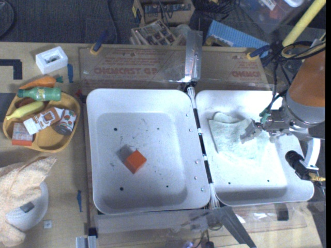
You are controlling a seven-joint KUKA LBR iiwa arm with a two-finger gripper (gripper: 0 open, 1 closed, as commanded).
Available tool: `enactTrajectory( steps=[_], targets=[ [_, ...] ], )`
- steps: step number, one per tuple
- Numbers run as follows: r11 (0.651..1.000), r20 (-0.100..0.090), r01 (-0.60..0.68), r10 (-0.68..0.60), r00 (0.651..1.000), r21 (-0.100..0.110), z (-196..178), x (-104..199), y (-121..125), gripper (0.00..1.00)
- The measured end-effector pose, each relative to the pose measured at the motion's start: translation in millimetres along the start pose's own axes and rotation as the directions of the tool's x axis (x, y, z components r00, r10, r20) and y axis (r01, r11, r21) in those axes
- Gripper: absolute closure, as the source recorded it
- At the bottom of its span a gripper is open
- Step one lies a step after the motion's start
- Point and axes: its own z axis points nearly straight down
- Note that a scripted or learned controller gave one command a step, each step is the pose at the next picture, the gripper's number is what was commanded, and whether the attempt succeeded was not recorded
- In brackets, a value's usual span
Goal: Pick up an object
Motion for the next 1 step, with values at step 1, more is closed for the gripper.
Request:
enactTrajectory(
  steps=[1],
  targets=[
    [0.983,0.000,-0.186,0.186,0.983,0.002,67.1,38.7,-0.8,0.00]
  ],
)
